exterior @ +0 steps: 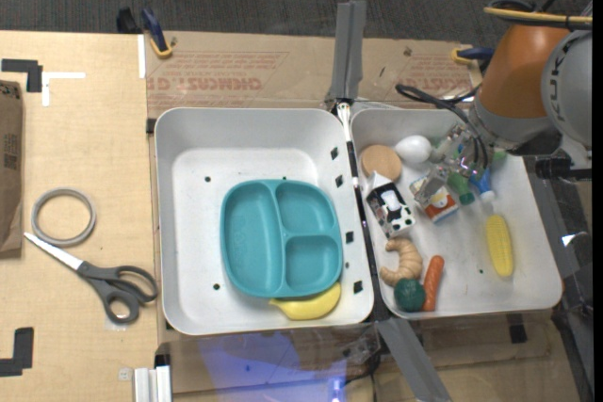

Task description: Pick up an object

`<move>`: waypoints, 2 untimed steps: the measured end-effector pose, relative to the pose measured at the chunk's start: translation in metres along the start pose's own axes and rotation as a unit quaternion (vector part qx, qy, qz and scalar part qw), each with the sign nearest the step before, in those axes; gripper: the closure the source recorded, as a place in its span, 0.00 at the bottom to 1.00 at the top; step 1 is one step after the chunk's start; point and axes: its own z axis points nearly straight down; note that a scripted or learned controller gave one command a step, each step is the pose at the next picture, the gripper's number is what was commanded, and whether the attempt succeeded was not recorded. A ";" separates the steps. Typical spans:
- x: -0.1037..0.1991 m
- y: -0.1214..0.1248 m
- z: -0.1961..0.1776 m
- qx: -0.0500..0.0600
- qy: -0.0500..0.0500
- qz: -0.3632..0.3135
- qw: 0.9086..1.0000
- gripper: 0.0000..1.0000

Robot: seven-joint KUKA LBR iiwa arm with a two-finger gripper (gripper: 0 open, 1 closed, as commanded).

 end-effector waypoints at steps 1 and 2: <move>-0.001 0.002 -0.010 0.000 -0.002 -0.002 1.000 1.00; 0.001 0.025 -0.117 0.000 -0.001 -0.021 1.000 1.00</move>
